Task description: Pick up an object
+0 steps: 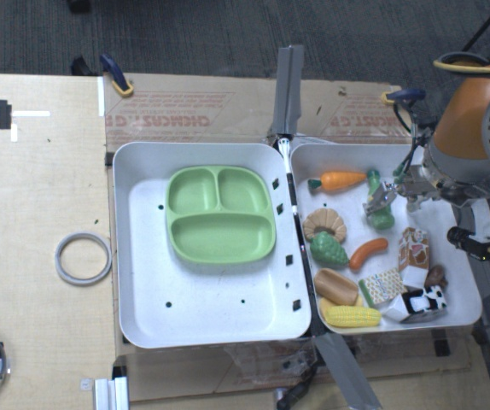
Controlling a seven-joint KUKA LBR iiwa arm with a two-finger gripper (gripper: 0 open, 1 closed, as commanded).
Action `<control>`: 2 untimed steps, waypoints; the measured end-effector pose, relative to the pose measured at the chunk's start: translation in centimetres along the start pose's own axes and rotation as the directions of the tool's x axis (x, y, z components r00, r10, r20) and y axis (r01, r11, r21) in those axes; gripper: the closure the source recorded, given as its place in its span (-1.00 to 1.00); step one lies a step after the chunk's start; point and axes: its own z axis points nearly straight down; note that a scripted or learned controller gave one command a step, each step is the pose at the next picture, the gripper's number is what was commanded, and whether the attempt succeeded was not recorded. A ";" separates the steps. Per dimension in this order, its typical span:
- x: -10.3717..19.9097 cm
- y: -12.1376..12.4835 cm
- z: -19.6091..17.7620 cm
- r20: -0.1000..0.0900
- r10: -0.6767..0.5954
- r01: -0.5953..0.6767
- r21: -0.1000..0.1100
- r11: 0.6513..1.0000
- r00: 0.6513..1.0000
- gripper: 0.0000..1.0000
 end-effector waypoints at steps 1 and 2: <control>-0.1 0.0 -0.9 0.000 0.001 -0.001 -0.001 1.000 1.000 1.00; 10.3 1.1 -13.9 -0.001 -0.018 0.018 0.001 1.000 1.000 1.00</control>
